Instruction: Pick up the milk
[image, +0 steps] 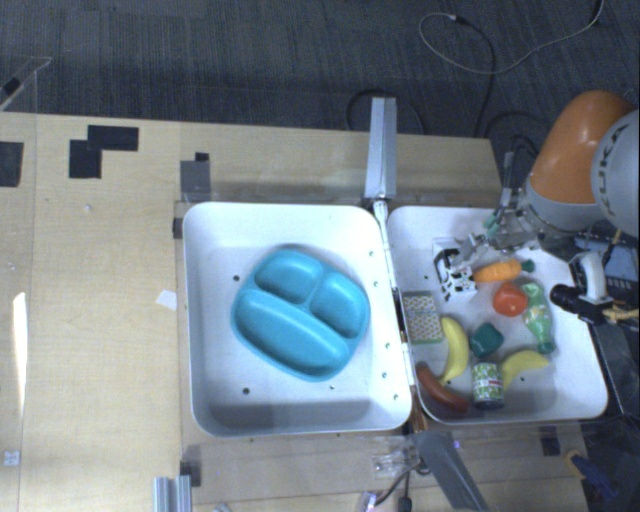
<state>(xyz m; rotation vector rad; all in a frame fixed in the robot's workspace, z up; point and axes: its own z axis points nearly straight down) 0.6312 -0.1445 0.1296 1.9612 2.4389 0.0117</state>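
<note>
The milk (459, 284) is a small white carton with black cow spots. It lies in the right bin (590, 400), near the bin's upper left area. My gripper (447, 258) hangs right above the carton's upper left end, very close to it or touching. The grey arm with its orange band (572, 150) comes in from the upper right. The carton rests among the other items and looks unlifted.
Crowding the milk are an orange carrot (497, 270), a red tomato (510, 300), a green bottle (538, 318), two bananas (455, 345), a teal block (487, 338), a can (487, 384) and a grey-green pad (422, 318). The left bin (210, 380) holds a blue divided plate (300, 312).
</note>
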